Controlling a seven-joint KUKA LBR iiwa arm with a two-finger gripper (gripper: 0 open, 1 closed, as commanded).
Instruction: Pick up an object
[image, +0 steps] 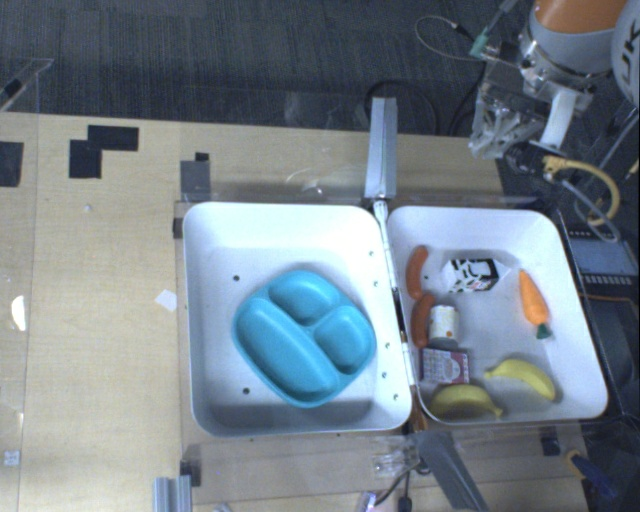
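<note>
A divided tray (304, 336) lies in the left bin (205, 300); the right bin (570, 300) holds two bananas (520, 377) at its front, a carrot (533, 300) at right, sausages (417, 270) at left.

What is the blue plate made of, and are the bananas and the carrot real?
The blue plate looks like smooth moulded plastic: one even colour, rounded compartments, a soft sheen. The two bananas and the carrot are probably plastic toys too, since their colours are flat and unblemished, though the picture is too small to be sure.
</note>
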